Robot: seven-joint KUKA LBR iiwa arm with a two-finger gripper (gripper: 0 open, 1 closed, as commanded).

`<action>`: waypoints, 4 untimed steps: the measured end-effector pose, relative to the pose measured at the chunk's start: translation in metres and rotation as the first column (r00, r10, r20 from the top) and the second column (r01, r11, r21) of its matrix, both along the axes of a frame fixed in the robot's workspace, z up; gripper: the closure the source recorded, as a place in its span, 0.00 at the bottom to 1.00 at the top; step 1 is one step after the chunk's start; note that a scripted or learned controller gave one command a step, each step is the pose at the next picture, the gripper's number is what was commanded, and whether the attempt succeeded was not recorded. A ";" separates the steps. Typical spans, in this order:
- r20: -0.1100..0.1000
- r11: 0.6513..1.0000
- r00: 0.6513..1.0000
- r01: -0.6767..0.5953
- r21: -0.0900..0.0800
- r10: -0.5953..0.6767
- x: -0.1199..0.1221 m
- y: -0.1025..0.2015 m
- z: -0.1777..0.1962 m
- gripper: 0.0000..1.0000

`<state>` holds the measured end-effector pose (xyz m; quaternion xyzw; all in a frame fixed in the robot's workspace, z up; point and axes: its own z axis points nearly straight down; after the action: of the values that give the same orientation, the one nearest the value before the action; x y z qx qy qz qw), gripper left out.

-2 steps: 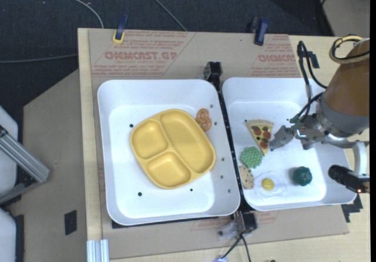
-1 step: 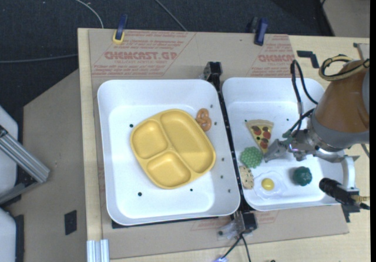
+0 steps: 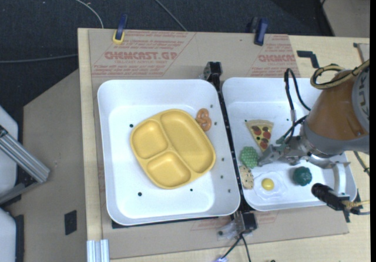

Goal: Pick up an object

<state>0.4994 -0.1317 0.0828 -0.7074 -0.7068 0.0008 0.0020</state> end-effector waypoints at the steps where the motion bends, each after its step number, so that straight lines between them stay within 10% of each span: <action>1: 0.006 1.000 1.000 0.000 -0.001 0.000 0.001 0.000 0.012 1.00; 4: 0.011 1.000 1.000 -0.003 -0.004 0.003 0.027 -0.002 0.168 1.00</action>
<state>0.5265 -0.1337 0.2506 -0.7064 -0.7078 -0.0019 -0.0035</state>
